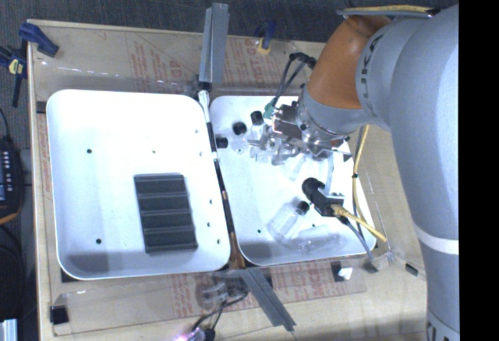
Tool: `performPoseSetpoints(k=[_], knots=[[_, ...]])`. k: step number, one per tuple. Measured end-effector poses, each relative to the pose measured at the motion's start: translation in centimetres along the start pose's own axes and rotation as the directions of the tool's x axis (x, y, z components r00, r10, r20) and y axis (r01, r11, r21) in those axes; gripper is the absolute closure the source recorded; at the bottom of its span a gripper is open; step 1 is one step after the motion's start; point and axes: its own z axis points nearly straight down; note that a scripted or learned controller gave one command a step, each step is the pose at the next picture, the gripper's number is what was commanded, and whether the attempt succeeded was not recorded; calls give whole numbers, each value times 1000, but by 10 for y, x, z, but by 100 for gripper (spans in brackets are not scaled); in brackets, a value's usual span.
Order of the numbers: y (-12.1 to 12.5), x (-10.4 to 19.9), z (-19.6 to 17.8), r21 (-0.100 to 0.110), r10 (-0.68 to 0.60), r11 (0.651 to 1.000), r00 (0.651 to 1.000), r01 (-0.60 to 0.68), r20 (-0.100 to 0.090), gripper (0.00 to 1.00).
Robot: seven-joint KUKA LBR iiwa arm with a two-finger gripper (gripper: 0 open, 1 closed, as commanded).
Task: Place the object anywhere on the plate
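Item: clear plastic bottle (290, 220), lying on its side near the front of the right bin (243, 232). Judged light, stiff, slippery; best pinched across the body. Destination: dark ribbed plate (164, 211) in the left bin (78, 121), well apart from the bottle. Arm (405, 90): reaching in from the right, wrist bent down over the right bin's far half. Gripper (282, 136): above the bin floor, far of the bottle; opening not discernible.

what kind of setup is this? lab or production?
Most likely a research lab test bench: a wooden board with blue clamps at its edges, two shallow white bins side by side, and loose cables on the arm.
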Motion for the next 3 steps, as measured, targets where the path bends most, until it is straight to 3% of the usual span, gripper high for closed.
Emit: performPoseSetpoints(k=[1,2,3], knots=[[-1,97,19,0,101,995,995,-101,2,100],[-115,129,20,3,344,939,939,-344,5,100],[-102,220,7,-2,71,998,998,-71,2,100]])
